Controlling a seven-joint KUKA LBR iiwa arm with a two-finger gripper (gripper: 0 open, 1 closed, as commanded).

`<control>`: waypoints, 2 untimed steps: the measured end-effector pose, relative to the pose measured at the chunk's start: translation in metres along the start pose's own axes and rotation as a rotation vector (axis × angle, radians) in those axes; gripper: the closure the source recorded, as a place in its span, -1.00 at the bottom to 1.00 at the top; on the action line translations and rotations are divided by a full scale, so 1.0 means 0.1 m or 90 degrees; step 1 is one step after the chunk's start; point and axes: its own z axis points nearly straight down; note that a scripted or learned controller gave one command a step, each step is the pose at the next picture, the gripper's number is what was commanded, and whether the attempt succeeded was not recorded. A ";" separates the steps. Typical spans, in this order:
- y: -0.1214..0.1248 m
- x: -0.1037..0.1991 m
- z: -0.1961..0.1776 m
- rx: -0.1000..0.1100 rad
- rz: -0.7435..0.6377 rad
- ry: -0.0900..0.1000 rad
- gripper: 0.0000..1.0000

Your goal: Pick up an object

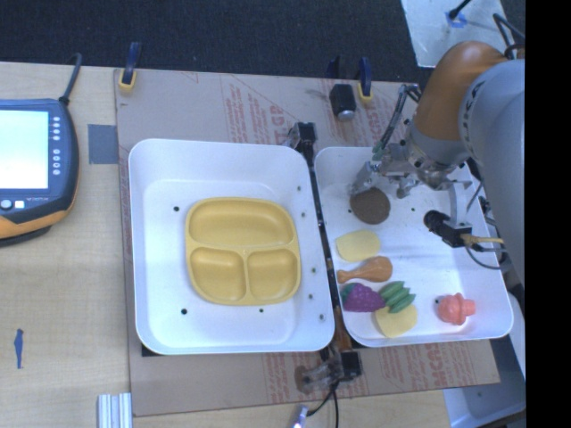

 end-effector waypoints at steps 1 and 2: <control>0.00 0.01 0.00 0.001 -0.001 0.000 -1.00; 0.00 0.07 0.00 0.002 0.000 0.001 -1.00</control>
